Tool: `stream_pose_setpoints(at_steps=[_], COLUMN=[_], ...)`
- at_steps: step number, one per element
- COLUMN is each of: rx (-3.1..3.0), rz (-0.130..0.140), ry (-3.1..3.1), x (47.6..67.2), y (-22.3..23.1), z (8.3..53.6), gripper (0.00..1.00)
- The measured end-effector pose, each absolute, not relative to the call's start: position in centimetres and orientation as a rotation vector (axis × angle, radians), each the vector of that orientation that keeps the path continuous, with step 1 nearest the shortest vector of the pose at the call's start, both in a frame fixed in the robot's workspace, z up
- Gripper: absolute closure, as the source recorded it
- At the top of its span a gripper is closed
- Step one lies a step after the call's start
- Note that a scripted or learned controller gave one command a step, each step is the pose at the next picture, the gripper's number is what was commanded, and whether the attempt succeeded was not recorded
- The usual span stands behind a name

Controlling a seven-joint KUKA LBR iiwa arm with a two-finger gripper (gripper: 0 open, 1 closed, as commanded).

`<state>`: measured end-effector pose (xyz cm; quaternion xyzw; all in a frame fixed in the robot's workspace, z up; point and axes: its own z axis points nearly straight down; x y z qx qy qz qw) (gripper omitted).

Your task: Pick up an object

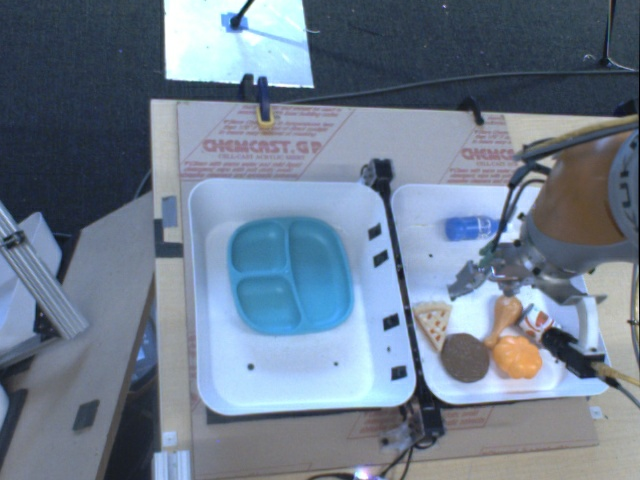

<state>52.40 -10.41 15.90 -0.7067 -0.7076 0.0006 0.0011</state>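
Note:
The right bin (430, 208) holds several toy foods. A blue cylinder (468, 228) lies near its far side. A pizza slice (434, 323), a round brown patty (465, 357), a tan drumstick (505, 315) and an orange lump (518, 357) sit along its near side. A small red and white item (537, 320) lies beside the drumstick. My gripper (470, 279) hangs over the middle of this bin, just above and left of the drumstick and below the blue cylinder. Nothing shows in its grasp.
The left bin (215, 368) carries a blue divided plate (290, 274). A black hinge strip (392, 268) runs between the two bins. The arm (585, 203) covers the right bin's far right part. A grey slab (90, 298) lies left of the bench.

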Motion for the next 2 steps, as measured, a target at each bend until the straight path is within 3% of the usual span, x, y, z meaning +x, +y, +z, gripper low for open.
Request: stream_pose_setpoints(at_steps=[1,2], rx=[-2.219,-2.233], rz=[0.001,-0.017], ry=[-2.221,-2.229], x=[52.3,52.9], y=[-10.3,-10.3], z=[11.8,8.9], gripper=[0.0,0.0])
